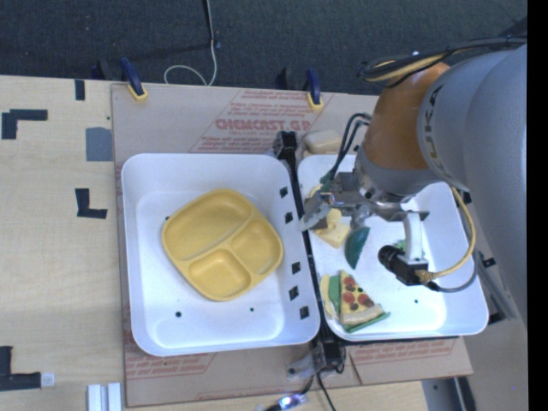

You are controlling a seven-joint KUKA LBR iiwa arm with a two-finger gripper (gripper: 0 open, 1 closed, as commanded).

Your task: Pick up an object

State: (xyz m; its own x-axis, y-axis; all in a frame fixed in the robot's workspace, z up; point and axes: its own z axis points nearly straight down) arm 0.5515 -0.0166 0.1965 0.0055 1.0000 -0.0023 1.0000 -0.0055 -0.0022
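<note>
Over the right bin: the arm (445, 127) reaches down, its pincer (330, 215) low among the objects near the divider between the two bins.
Task progress: by my reading, the pick is in its approach or grasp stage; nothing shows as lifted clear, so closing on an object and raising it is left to do.
Pincer opening: cannot tell; the wrist and cabling hide the tips from above.
Pincer contact: it sits right at a pale yellow block (336, 229), touching or just over it; whether the block is between its tips cannot be made out.
Likely target: the pale yellow block, judged from how closely the pincer sits on it.
Just beside the pincer, toward the near side: a green piece (356, 245), leaning against the block's edge.
Further toward the near edge of the right bin (454, 319): a toy pizza slice (355, 300), lying flat and apart from the pincer.
Across the divider, well apart from the pincer: a yellow divided plate (223, 243) lying in the left bin (141, 229), untouched.
Behind the pincer, at the far edge: a pale beige object (321, 141), partly under the arm.
</note>
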